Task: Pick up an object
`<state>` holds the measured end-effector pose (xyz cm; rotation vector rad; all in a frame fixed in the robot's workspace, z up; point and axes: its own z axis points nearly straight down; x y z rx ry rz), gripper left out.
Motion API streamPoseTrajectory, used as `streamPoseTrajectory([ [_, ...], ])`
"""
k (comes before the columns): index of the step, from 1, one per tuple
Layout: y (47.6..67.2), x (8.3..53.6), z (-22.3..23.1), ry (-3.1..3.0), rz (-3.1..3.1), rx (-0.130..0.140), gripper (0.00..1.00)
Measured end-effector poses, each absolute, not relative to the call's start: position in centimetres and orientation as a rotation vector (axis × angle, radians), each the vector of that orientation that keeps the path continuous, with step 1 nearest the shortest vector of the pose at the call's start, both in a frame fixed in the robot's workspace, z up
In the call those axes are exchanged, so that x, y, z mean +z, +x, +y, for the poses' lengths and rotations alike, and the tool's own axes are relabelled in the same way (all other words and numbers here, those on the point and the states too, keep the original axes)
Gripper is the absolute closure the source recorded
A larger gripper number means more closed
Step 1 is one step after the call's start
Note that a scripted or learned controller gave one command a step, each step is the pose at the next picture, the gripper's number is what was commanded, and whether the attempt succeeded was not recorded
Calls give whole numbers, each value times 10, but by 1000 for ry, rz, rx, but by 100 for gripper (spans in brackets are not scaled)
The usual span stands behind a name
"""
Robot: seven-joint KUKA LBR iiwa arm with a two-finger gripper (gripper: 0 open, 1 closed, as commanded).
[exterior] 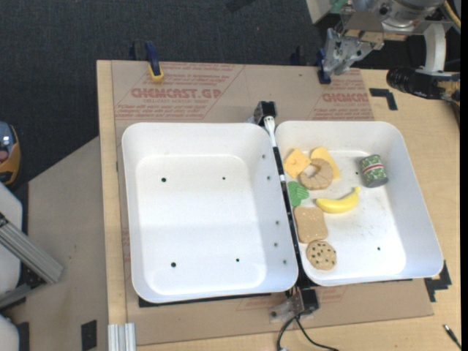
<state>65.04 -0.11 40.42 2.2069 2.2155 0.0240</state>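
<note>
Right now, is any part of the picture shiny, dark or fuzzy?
In the camera view, the left bin is brighter along its top and greyer toward the bottom; the toys in the right bin, like the banana, look sharp; the hand at the top is slightly blurry.

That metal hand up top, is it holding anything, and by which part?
Nothing. The hand hangs above the bench beyond the right bin, with nothing between its fingers; the banana lies in that bin.
</note>
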Motion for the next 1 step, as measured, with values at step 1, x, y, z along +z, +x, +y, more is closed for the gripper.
streamPoseTrajectory([
  [1,655,337,132,2212,2243,-3,100],
])
